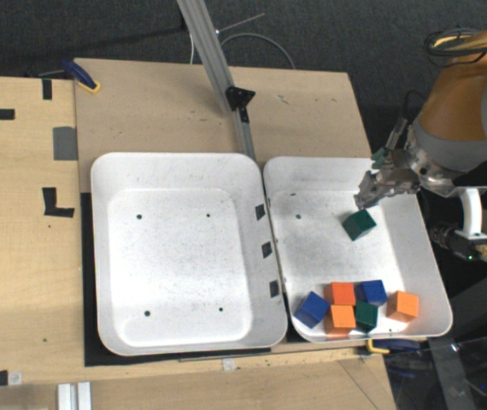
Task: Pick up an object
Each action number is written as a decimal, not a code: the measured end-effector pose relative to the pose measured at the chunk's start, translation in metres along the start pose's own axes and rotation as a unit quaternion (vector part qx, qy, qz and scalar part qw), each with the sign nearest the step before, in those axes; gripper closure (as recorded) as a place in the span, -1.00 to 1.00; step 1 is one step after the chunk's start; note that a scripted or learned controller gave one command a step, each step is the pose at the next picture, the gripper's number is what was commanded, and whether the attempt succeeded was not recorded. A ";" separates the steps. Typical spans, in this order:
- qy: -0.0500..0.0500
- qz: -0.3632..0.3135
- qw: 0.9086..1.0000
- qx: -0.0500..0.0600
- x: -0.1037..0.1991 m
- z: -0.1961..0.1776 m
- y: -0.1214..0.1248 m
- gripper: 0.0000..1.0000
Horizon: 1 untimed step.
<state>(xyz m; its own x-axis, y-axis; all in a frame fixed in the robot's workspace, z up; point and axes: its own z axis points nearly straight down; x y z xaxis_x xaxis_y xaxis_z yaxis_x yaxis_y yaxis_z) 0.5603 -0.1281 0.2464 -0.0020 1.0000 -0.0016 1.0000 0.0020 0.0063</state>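
camera view, green block (pixel 360 225) just below pincer (pixel 368 196), right bin (pixel 312 178)

Evenly and softly lit from above, moderately bright, with no hard glare. Mild sheen along the rims of both white bins (pixel 265 178). Faint, short shadows under the green block (pixel 360 225) and beside the cluster of blocks (pixel 354 304) at the near right. Dark, dim floor at the far edge. Slightly soft and grainy overall; fine detail at the gripper (pixel 370 193) smeared.
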 end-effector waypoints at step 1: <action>0.000 0.000 1.000 0.001 0.000 -0.053 0.002 1.00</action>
<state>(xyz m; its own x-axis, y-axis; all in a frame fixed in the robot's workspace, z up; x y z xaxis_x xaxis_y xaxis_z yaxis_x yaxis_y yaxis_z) 0.5615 -0.1280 0.2994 -0.0016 1.0000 -0.0016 1.0000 0.0016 0.0052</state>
